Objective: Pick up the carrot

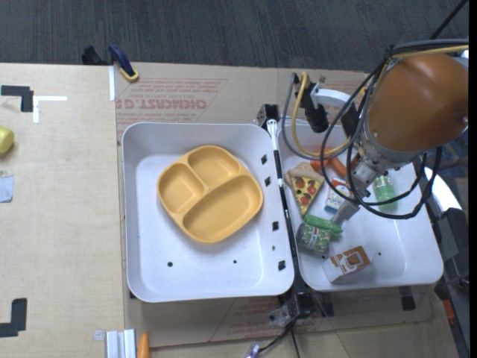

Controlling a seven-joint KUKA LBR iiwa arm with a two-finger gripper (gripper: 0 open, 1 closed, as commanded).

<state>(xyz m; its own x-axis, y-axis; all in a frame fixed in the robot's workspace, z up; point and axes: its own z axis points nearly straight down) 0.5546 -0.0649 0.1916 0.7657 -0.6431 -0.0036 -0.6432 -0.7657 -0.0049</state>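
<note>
Camera view: not done yet. Carrot (333, 165) lying low in the right bin (402, 271), just up and right of the pizza slice (304, 187), apparently not lifted. Gripper (346, 212) hanging just right of the pizza slice, a little below the carrot, near the green packet (319, 233). Left to do: closing on the carrot and raising it.

Hard to read: carrot crossed by cables and the wrist, seen as a thin orange strip, so possibly a different orange item. Gripper's tip lost against the clutter; open or closed, impossible to tell.
</note>
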